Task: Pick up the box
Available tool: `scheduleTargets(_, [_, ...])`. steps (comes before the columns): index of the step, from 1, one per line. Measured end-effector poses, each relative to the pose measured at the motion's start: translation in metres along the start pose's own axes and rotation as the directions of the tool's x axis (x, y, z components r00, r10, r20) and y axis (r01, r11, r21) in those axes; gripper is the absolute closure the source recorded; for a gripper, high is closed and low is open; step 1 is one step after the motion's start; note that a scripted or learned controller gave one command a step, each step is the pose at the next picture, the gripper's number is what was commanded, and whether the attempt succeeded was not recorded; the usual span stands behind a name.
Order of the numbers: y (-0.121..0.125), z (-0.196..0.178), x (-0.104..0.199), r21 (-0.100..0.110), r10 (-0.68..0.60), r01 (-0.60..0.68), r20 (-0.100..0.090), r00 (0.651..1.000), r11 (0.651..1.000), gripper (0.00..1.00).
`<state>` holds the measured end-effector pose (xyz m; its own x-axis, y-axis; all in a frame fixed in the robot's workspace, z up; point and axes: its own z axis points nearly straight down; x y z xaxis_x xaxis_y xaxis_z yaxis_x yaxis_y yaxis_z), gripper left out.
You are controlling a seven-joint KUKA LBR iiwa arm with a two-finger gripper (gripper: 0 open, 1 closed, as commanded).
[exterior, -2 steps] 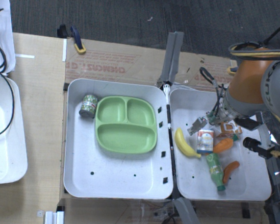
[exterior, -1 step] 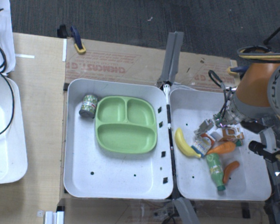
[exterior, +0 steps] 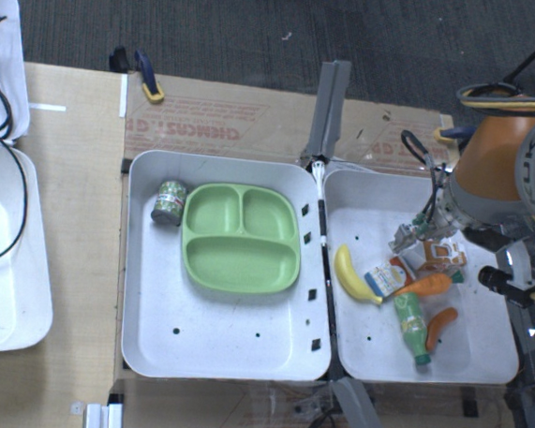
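Note:
An orange and white box (exterior: 446,258) lies in the right bin (exterior: 358,344), just above an orange carrot (exterior: 426,286). A smaller white carton with blue and orange print (exterior: 386,278) lies left of the carrot, next to a banana (exterior: 352,275). My gripper (exterior: 414,239) hangs low over the right bin, right at the box's left end and above the small carton. I cannot tell from this angle whether it touches either one. The arm's orange band (exterior: 499,155) sits above and to the right.
A green bottle (exterior: 412,329) and a second orange piece (exterior: 440,327) lie at the front of the right bin. The left bin (exterior: 143,328) holds a green divided plate (exterior: 242,238) and a small can (exterior: 169,202). A grey post (exterior: 330,111) stands between the bins.

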<state>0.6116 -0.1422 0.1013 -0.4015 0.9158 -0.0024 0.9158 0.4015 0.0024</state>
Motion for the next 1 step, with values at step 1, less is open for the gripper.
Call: scheduleTargets(1, [-0.0001, 0.0, 0.0, 0.0, 0.0, 0.0, 0.0, 1.0, 1.0, 0.0])
